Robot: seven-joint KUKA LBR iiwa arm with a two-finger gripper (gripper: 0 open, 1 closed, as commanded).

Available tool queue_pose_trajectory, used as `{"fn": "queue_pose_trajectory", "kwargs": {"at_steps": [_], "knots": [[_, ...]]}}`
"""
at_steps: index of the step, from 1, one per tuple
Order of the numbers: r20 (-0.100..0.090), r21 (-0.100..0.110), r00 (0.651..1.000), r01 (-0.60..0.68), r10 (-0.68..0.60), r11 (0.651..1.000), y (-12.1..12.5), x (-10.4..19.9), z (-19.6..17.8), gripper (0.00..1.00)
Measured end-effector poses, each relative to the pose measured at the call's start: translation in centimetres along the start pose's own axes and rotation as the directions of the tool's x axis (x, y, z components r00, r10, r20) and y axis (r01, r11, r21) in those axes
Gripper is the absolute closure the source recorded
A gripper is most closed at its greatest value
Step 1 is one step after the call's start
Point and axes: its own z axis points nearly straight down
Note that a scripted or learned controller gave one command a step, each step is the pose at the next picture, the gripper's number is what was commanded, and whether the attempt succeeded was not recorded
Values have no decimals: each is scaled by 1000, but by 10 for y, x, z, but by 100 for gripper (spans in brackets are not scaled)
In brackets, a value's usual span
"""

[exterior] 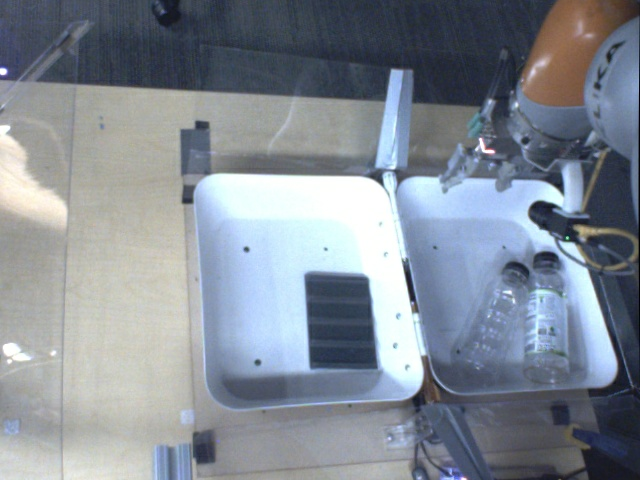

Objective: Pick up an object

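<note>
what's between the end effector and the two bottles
Just bare white bin floor, seen in the camera view; the end effector sits at the bin's far edge, the bottles near its front.

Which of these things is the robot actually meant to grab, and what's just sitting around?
For the job:
two clear plastic bottles, right bin
black ridged block, left bin
gripper

Just there:
metal divider post
cable
</note>
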Motion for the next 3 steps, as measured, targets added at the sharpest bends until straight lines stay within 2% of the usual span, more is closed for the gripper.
{"fn": "queue_pose_trajectory", "kwargs": {"at_steps": [1,2,3], "knots": [[1,-1,1000,1,-1,1000,-20,-71,54,0],[1,-2,982,191,-191,982,-43,-117,134,0],[2,-3,914,407,-407,914,-47,-116,134,0]]}}
